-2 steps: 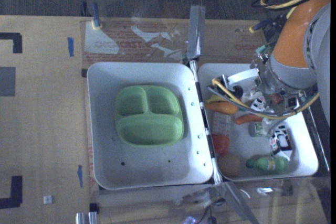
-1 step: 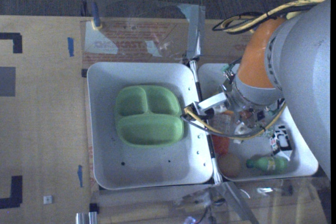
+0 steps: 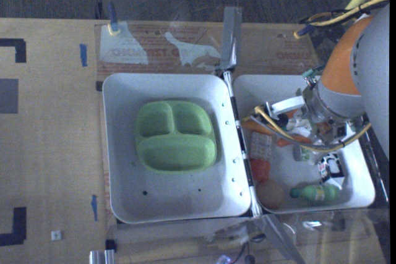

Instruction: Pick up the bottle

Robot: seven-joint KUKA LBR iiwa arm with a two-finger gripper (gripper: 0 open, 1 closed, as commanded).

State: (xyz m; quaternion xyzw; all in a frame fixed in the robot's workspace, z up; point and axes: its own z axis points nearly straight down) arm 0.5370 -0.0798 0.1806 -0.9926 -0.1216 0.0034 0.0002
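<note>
A green bottle (image 3: 315,193) lies on its side near the front edge of the right bin (image 3: 365,195). A clear bottle with a red lower part (image 3: 261,156) lies along that bin's left wall. My gripper (image 3: 322,145) hangs low over the middle of the right bin, just behind the green bottle, half hidden under the wrist and looped yellow cables. From this view nothing can be made out in its grasp.
An orange stick-shaped item (image 3: 272,128) and a round tan object (image 3: 272,195) also lie in the right bin. The left bin (image 3: 117,133) holds a green divided plate (image 3: 176,136). A metal divider (image 3: 238,133) separates the two bins.
</note>
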